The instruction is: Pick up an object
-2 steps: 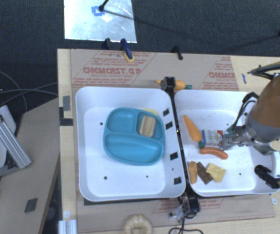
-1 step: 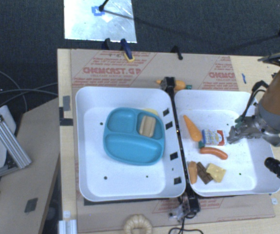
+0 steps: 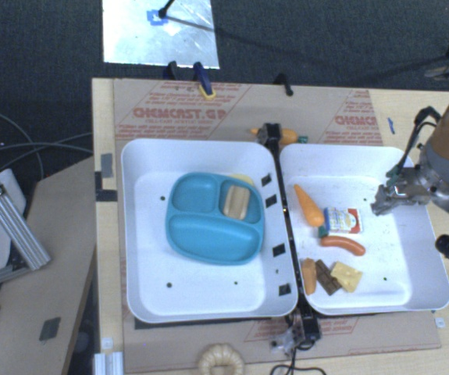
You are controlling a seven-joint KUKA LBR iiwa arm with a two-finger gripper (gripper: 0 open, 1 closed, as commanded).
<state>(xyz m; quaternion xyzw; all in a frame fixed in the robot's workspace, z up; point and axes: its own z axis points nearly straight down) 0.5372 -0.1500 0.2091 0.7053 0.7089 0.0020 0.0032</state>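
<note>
The right bin (image 3: 411, 287) holds an orange carrot (image 3: 309, 205), a small white packet with red and blue print (image 3: 341, 221), a red-orange sausage (image 3: 343, 245), a brown bread piece (image 3: 309, 275), a dark chocolate piece (image 3: 327, 276) and a yellow cheese wedge (image 3: 347, 276). My gripper (image 3: 386, 202) hangs over the right part of that bin, to the right of the packet and apart from it. Nothing shows between its fingertips.
The left bin (image 3: 146, 287) carries a blue divided tray (image 3: 213, 217) with a tan block (image 3: 236, 201) in its upper right compartment. A black divider clamp (image 3: 285, 233) runs between the bins. A yellow object (image 3: 287, 137) lies behind the bins.
</note>
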